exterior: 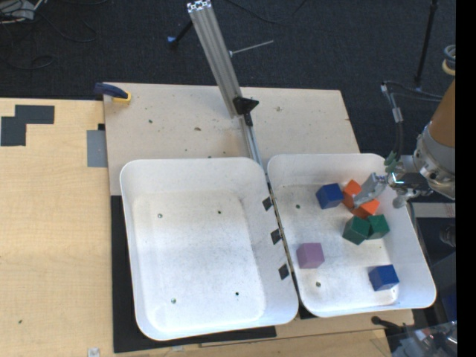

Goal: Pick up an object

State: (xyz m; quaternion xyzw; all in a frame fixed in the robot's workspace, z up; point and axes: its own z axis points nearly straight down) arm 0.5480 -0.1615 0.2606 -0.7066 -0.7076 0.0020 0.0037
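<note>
The right bin [416, 292] holds several small blocks. A blue cube [329, 195] lies at its upper middle, with an orange block [351, 191] just right of it and another orange piece [367, 209] below. Two green blocks [357, 231] [378, 225] sit together under the orange ones. A purple cube [310, 255] lies near the bin's left wall, and a second blue cube [384, 277] is at the lower right. My gripper [369, 192] reaches in from the right and is low over the orange blocks, partly hiding them.
The left bin [141, 199] stands beside the right one, with black clips [275, 235] along the shared edge. A slanted aluminium bar [219, 58] rises behind the bins. The arm's wrist [435, 162] hangs over the right bin's right rim.
</note>
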